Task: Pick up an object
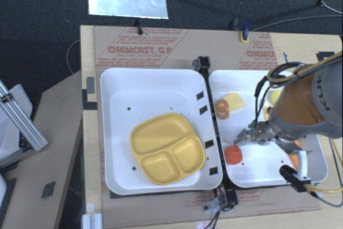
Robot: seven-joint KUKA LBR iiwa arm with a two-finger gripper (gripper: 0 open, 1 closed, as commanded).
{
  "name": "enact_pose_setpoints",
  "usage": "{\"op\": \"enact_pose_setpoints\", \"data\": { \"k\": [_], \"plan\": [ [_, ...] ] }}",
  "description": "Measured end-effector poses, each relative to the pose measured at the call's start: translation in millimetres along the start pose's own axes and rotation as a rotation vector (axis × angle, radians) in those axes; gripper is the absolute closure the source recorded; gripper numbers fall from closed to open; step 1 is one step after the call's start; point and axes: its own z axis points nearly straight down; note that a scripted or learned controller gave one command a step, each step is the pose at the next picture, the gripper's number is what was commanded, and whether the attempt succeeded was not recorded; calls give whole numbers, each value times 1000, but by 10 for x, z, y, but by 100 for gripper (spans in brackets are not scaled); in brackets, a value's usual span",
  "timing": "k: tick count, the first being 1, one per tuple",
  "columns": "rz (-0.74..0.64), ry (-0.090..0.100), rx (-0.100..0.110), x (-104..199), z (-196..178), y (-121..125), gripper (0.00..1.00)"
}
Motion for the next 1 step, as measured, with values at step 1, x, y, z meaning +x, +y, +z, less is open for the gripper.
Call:
{"op": "enact_pose_setpoints", "data": {
  "k": [1],
  "plan": [
    [-2, 3, -2, 13, -127, 15, 100]
  ]
}}
